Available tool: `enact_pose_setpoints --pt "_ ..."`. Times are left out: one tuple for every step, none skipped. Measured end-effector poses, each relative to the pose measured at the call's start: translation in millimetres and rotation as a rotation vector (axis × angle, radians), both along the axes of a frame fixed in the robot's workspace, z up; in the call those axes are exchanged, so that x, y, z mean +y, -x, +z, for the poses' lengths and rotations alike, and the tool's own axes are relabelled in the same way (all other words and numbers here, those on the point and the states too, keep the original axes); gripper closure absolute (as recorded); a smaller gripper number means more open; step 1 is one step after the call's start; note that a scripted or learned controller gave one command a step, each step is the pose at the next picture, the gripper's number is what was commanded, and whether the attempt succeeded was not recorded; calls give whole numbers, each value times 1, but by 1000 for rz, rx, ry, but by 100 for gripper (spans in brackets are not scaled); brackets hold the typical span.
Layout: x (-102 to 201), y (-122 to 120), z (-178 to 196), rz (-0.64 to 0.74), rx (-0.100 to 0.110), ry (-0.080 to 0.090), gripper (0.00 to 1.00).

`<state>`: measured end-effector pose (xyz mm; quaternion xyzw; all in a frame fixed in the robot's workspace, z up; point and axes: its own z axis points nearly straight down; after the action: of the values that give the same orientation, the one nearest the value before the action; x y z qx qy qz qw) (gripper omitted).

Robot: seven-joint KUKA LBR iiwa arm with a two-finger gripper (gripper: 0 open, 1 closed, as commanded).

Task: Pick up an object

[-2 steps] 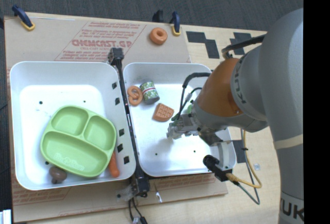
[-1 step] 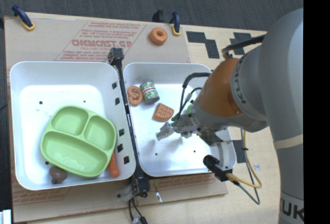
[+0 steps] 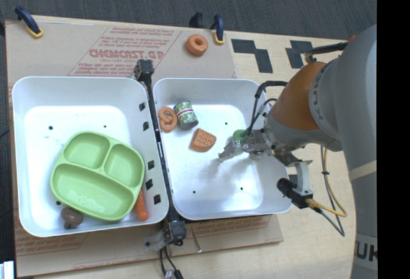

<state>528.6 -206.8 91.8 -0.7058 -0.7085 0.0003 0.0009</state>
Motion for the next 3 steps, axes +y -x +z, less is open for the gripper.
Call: enact_pose_setpoints --pt "0 -1 10 5 0 0 100" --pt "-4 40 84 1 -2 1 100" --pt "-4 40 84 1 -2 1 0"
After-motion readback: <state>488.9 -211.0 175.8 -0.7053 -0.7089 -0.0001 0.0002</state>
